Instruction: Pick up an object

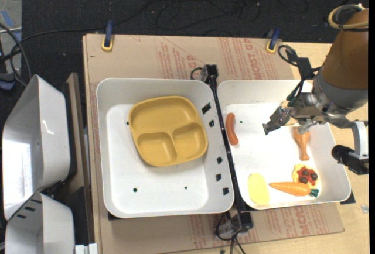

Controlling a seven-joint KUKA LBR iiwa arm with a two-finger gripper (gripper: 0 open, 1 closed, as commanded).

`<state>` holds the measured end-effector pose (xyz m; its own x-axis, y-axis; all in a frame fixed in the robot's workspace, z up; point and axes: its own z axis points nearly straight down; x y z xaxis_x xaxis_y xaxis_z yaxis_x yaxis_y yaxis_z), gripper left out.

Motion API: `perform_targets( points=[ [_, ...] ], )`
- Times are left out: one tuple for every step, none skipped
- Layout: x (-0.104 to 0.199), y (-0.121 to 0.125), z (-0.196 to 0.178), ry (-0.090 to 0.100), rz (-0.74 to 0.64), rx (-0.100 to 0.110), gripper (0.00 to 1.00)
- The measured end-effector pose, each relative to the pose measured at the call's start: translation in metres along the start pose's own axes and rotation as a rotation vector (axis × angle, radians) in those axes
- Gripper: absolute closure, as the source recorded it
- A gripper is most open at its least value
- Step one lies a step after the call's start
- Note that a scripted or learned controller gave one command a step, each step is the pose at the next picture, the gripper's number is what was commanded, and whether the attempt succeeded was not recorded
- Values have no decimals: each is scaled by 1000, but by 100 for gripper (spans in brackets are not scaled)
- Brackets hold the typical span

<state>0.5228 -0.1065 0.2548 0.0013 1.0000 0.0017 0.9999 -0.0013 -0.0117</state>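
Note:
Several toy foods lie in the right bin (275,92). They are an orange-red sausage (232,129) at its left wall, a tan drumstick (302,144), a yellow oval piece (258,188), an orange carrot (290,188) and a small yellow piece with red and dark dots (306,175). My gripper (288,126) hangs over the middle of this bin, just above and left of the drumstick's upper end. Its fingers stand apart, open, with nothing between them. The sausage lies well to its left.
The left bin (117,188) holds a yellow divided plate (169,130). Black clips run along the wall between the two bins (221,153). The grey and orange arm (348,65) covers the right bin's far right corner. Bare white floor lies between the sausage and the drumstick.

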Motion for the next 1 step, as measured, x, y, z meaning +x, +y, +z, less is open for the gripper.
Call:
perform_targets(
  points=[
    [0,2,-5,-2,-2,-11,0]
  ],
)
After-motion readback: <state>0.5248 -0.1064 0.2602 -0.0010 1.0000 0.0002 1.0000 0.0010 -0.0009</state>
